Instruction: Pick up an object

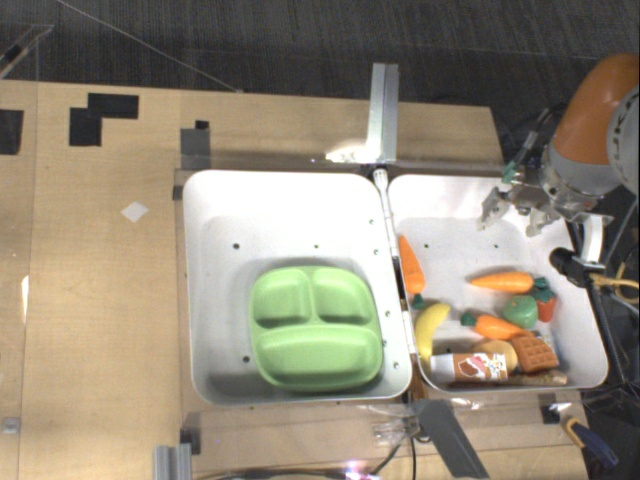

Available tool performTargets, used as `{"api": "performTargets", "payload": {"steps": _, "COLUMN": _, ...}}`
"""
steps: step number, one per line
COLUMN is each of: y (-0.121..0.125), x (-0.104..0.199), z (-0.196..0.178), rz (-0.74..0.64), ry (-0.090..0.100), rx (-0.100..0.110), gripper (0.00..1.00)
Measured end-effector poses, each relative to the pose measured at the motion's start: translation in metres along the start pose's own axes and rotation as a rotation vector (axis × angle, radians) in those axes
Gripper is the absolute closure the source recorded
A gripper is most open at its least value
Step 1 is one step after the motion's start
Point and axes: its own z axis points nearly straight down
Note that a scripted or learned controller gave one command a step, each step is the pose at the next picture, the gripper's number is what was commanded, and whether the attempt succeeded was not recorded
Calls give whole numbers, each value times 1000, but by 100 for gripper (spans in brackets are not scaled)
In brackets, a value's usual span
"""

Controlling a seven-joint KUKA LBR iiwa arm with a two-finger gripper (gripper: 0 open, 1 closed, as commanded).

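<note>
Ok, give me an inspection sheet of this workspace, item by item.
Surface: wooden bench bearing left bin and right bin.
Job's things: in the right bin, three carrots, banana, bottle, waffle, green-and-red toy.
Clutter: green divided tray in the left bin.
Grippers: gripper open over the right bin's far right corner, holding nothing.
Cables: dark cables right of the right bin.
Surroundings: dark carpet beyond the bench.

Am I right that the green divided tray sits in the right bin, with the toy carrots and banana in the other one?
Not quite: the green divided tray sits in the left bin, as the camera view shows. The toy carrots and banana are in the other one, the right bin.
</note>
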Motion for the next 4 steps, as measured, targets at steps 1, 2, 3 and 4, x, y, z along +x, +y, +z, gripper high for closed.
{"api": "performTargets", "payload": {"steps": 1, "y": -65, "x": 8, "z": 41, "rz": 63, "ry": 0, "rx": -4, "gripper": 0}}
{"api": "performTargets", "payload": {"steps": 2, "y": -134, "x": 52, "z": 41, "rz": 40, "ry": 2, "rx": -15, "gripper": 0}}
{"api": "performTargets", "payload": {"steps": 3, "y": -109, "x": 65, "z": 41, "rz": 226, "ry": 3, "rx": -12, "gripper": 0}}
{"api": "performTargets", "payload": {"steps": 4, "y": -147, "x": 68, "z": 40, "rz": 80, "ry": 0, "rx": -25, "gripper": 0}}
